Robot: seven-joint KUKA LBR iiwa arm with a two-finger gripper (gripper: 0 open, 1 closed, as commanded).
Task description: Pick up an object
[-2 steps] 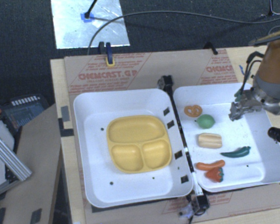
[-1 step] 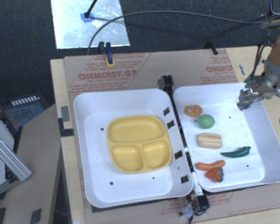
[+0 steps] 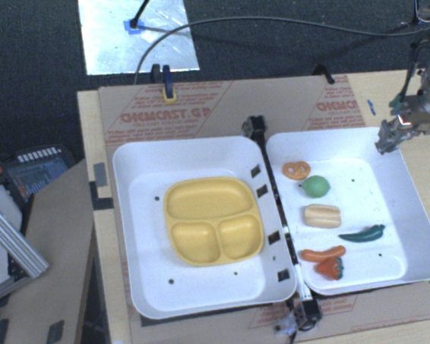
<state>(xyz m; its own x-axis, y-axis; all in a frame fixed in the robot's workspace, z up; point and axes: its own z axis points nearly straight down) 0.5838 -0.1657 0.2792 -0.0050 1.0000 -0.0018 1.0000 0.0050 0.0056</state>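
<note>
The right bin holds several toy foods along its left half. From back to front they are an orange slice, a green ball, a tan bread roll, a dark green pepper, an orange sausage and a small red piece. My gripper hangs over the bin's far right rim, well to the right of the foods, with nothing seen in it.
The left bin holds a yellow three-compartment tray. A black divider with clips runs between the bins. A metal rail and a keypad lie off the bench's left side.
</note>
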